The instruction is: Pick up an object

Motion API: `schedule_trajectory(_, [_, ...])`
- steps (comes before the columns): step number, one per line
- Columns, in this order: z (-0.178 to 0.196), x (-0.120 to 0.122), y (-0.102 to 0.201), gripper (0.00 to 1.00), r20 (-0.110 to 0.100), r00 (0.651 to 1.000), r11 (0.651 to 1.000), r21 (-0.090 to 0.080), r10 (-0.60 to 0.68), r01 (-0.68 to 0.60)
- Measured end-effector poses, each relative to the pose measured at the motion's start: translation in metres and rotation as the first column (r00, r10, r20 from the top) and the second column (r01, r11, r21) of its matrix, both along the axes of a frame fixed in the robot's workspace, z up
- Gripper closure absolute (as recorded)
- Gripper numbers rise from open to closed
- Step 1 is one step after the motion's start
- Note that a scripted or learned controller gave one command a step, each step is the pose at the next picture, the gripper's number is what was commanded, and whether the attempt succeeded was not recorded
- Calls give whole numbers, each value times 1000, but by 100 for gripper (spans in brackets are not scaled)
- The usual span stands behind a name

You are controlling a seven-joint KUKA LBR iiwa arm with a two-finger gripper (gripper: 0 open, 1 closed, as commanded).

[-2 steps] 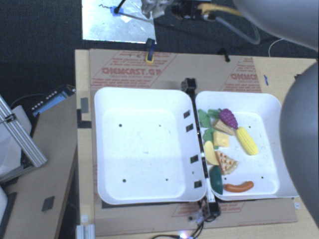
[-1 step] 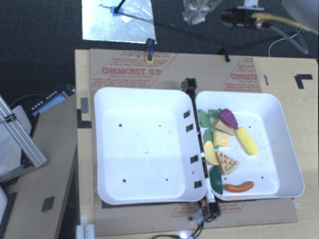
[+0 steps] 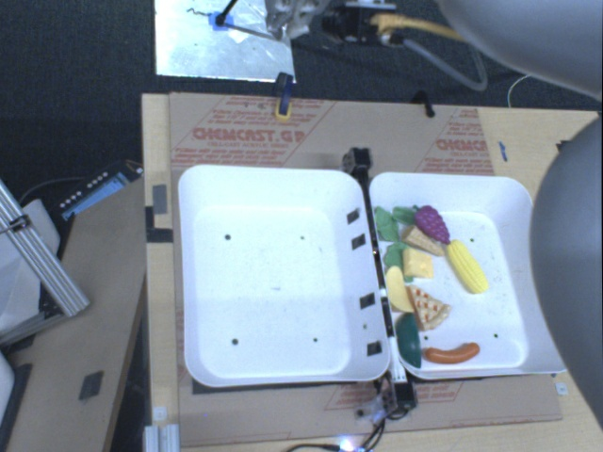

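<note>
**Crowded toys against the divider are making a clean pick unlikely**

The arm (image 3: 565,252) is looming at the right edge of the view as a blurred grey mass, covering the right side of the right bin (image 3: 509,196). The gripper is not appearing anywhere in this view, so I cannot tell whether it is open or closed, and nothing is showing as held.

Everything worth picking is lying in the right bin, bunched toward its left wall. The grapes (image 3: 431,222) are sitting near the top, just beside the green leaves (image 3: 386,222). The corn (image 3: 466,266) is lying at a slant to their lower right, a little apart from the rest. The cheese wedge (image 3: 420,266) and the pizza slice (image 3: 429,307) are crowding each other, with a yellow piece (image 3: 399,290) touching the divider. The sausage (image 3: 451,353) is resting alone near the front, and a dark green piece (image 3: 408,343) is pressing against the divider. The left bin (image 3: 268,271) is holding no toys.

The main risk is likely a finger landing on two toys at once in the cluster, pushing them aside. Pieces hugging the divider are leaving no room for a finger on that side. The corn and sausage are rounded and could roll out of a closing grip, though they are looking like the safest targets.
</note>
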State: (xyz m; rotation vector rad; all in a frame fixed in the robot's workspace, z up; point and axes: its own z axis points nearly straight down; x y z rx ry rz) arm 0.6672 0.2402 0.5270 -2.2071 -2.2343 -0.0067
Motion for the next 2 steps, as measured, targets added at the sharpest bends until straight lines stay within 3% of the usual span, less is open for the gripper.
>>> schedule_trajectory(1, [4, 2, -103, 100, 0, 1000, 1000, -6, -20, 20])
schedule_trajectory(2, [8, -12, 1, 100, 0, 1000, 1000, 0, 1, -1])
